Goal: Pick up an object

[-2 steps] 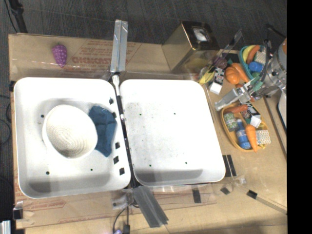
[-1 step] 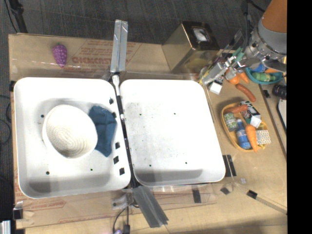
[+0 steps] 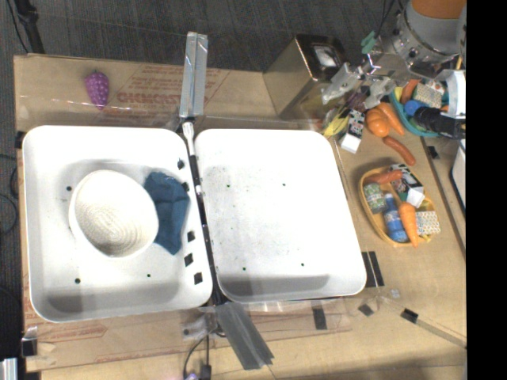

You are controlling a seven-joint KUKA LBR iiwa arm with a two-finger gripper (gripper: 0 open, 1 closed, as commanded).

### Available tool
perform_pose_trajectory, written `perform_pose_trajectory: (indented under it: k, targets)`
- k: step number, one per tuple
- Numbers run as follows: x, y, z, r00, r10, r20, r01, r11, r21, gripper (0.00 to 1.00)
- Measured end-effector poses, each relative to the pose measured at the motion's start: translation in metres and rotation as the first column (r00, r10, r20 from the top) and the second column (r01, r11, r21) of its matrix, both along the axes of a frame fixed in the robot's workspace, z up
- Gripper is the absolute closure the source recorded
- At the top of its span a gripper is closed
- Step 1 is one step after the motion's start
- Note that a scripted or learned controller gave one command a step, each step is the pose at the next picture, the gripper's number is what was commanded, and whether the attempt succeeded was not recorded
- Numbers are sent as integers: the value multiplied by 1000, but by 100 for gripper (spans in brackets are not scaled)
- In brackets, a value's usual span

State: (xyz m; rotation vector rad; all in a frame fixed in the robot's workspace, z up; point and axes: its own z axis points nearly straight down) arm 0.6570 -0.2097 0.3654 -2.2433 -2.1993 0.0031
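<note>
We observed 2 white bins side by side on the worktop (image 3: 71, 93). The left bin (image 3: 47, 291) held a cream woven hat (image 3: 115, 214) near its centre, with a blue cloth (image 3: 169, 208) touching the hat's right side, close to the bin's right wall. The right bin (image 3: 277, 212) sat just beside it. The arm (image 3: 436, 6) stood over the worktop's far right corner, its gripper (image 3: 352, 81) above a clutter of small toys; we could not tell how the jaws stood. A yellow basket (image 3: 366, 196) lay by the right edge, a purple object (image 3: 97, 88) near the far left corner.
</note>
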Motion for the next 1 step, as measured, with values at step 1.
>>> perform_pose_trajectory:
  k: [1]
  targets:
    - [0, 6, 71, 882, -471, 0, 471, 882, 0, 0]
